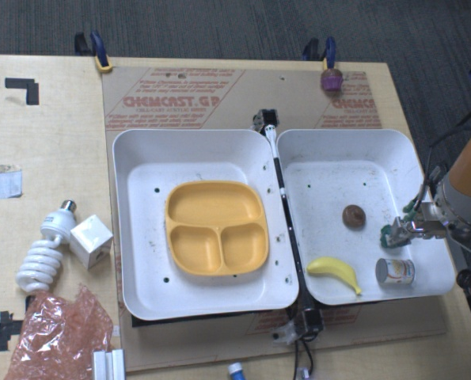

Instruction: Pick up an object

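In the right bin (298, 165) a brown round object (354, 216) lies near the middle. A yellow banana (335, 273) rests by the front wall, and a small silver can (395, 271) lies on its side to the banana's right. My gripper (396, 234) hangs over the bin's right side, just above the can and right of the brown object, touching neither. Nothing shows in its grasp. The grey arm with its orange band (466, 172) comes in from the right edge.
The left bin (132, 172) holds a yellow divided plate (217, 228). Left of the bins lie a spiral light bulb (45, 252), a white cube (91, 240) and a crumpled pink bag (57, 335). A purple object (332, 78) sits on the cardboard behind the right bin.
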`<state>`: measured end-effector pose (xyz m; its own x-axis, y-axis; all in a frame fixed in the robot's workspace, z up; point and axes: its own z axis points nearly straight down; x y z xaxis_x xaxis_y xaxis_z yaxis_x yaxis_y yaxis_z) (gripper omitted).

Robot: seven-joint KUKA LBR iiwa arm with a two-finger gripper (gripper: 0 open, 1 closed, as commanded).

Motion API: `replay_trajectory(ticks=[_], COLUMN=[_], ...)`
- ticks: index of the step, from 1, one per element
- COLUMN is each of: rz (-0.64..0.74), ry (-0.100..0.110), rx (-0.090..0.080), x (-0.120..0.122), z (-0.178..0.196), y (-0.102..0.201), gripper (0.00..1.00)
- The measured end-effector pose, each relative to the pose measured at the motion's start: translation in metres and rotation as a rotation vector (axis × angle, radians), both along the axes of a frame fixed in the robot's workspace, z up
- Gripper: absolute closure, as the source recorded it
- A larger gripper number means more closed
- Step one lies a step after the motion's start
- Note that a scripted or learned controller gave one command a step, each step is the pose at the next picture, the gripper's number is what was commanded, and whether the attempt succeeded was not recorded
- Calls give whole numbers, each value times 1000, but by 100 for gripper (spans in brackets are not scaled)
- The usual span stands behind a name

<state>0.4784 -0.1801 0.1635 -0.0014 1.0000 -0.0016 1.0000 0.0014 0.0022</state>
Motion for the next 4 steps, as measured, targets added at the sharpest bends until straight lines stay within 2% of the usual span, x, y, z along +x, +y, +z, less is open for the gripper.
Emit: replay_trajectory(ticks=[1, 2, 3, 4], rz=[0, -1, -3, 1], ry=[0, 2, 0, 0], rx=[0, 2, 1, 0], x=[0, -1, 0, 0], z=[0, -71, -61, 21], y=[0, 31, 30, 22], gripper=[0, 0, 100, 100])
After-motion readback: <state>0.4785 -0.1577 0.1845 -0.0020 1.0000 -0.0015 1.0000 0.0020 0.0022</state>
